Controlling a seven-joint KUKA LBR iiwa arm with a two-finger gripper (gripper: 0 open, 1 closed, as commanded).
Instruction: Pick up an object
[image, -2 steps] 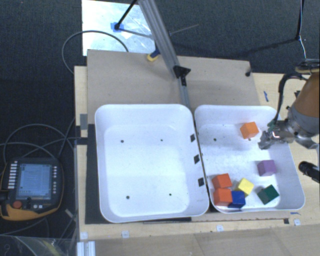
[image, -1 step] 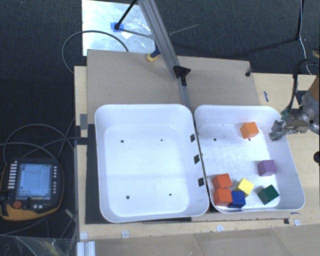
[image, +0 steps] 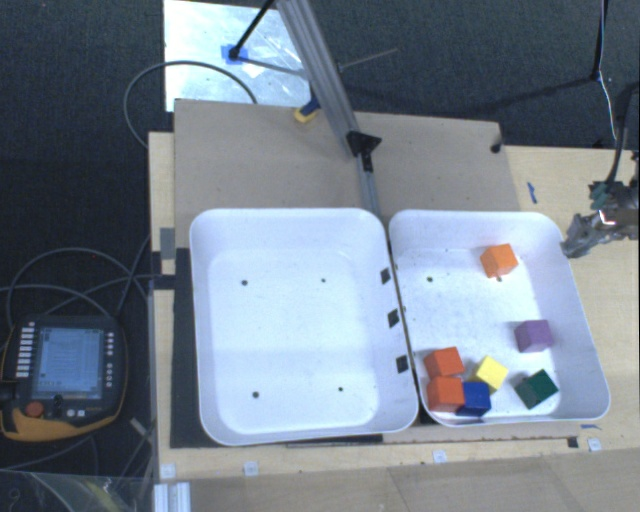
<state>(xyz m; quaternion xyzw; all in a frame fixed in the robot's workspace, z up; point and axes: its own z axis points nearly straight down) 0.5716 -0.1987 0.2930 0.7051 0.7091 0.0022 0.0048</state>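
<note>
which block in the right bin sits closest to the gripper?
The lone orange cube near the right bin's far edge, closest to the gripper. The other two orange cubes sit clustered at the near edge.

No text, label, brand or number can be read anywhere in the frame. The teach pendant (image: 62, 378) at the lower left has a lit screen, but its contents are too blurred and small to make out. The small tags along the tabletop's (image: 300, 470) lower edge are likewise too small to read.
</note>
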